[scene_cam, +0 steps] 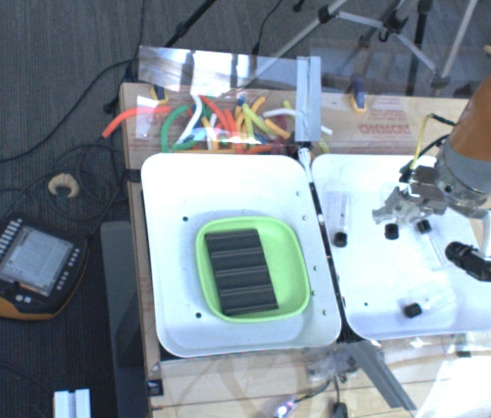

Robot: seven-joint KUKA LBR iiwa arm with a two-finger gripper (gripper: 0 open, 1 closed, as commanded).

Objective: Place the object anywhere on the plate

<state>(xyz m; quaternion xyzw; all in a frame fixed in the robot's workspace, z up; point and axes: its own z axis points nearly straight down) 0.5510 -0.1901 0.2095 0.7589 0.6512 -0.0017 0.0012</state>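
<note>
A lime-green square plate lies in the middle of the left white bin. On it rests a dark grey ridged block, lengthwise and within the plate's rim. My gripper hangs over the right bin, well to the right of the plate and apart from the block. Its two black fingertips stand apart with nothing between them.
A clear tube-like item and small black pieces lie in the right bin. Coloured cables fill a tray behind the left bin. A teach pendant lies on the floor at left.
</note>
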